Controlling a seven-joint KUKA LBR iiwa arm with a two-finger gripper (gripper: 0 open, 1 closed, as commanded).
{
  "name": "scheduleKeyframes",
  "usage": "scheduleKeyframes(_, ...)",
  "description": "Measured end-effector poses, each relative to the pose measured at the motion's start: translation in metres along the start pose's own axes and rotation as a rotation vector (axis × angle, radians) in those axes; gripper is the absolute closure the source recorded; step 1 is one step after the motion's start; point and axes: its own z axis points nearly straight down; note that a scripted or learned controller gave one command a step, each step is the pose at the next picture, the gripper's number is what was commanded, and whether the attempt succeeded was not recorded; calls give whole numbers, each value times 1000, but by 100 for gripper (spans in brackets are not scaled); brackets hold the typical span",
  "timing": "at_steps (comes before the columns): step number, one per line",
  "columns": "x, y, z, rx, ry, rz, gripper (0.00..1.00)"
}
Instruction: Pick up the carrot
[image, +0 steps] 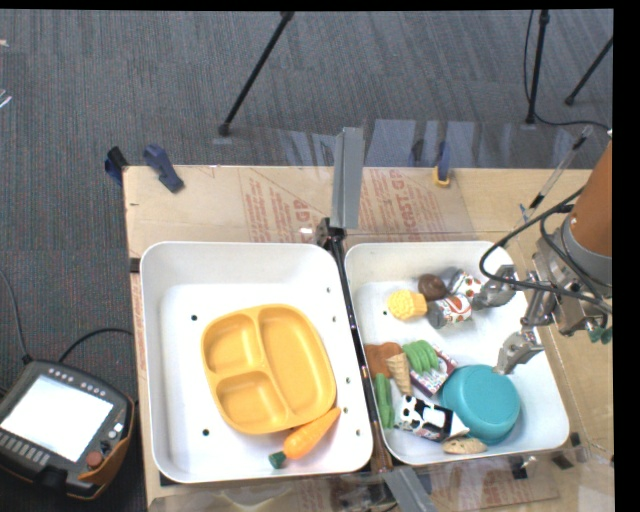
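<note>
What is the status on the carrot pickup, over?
Gripper over right bin, holding nothing, fingers apart. Carrot in left bin, leaning on the yellow divided plate. Nothing on top of it.

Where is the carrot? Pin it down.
The carrot lies in the left bin, near its front right corner, against the lower right edge of the yellow divided plate.

A single fixed camera looks down at a slant from above the bench (300, 200), far enough back to take in both white bins (160, 270), the carpeted floor beyond, and the arm (600, 220) entering from the frame's right side.
</note>
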Motion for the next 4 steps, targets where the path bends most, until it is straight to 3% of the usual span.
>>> scheduleKeyframes(1,23,15,159,-5,11,-20,0)
scheduleKeyframes(2,-1,-47,170,-1,-4,33,0)
scheduleKeyframes(3,-2,-31,162,-23,5,15,100)
scheduleKeyframes(4,-67,-76,56,2,-11,256,100)
